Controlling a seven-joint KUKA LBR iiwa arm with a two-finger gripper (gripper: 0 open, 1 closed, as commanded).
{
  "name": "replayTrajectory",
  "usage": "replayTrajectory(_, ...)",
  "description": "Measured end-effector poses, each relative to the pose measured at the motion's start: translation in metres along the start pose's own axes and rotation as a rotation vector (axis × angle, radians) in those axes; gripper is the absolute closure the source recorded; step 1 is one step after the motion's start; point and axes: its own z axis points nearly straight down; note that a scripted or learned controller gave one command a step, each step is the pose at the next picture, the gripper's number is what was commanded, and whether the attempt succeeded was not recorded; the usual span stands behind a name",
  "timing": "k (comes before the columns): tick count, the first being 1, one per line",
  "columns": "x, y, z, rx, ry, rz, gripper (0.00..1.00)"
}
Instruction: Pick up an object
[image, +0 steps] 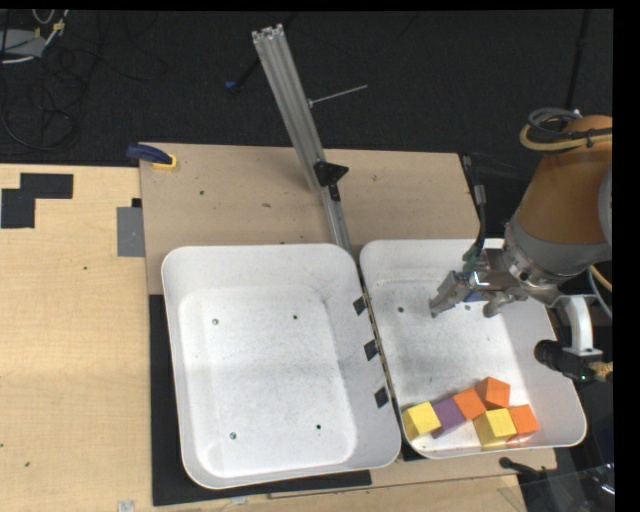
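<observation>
The gripper (468, 297) hangs spread and empty over the right bin (420, 270), well apart from the blocks (472, 410) huddled in its near corner, likely poised before descending.

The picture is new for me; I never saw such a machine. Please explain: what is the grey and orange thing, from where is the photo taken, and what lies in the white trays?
It is a robot arm, reaching in from the right. Its hand has two fingers for picking things up. The one camera sits above the bench and looks down at a slant. Two shallow white bins lie side by side: the left bin and the right bin. Small coloured blocks, orange, yellow and purple, cluster in the right bin's near corner. The hand hovers over that bin, away from the blocks, with nothing between its fingers.
</observation>
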Motion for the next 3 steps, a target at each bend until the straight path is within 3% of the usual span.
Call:
replayTrajectory(1, -0.001, 0.001, -0.002, -0.006, 0.0, 0.004, 0.0)
replayTrajectory(3, -0.004, -0.011, 0.106, 0.001, 0.001, 0.002, 0.0)
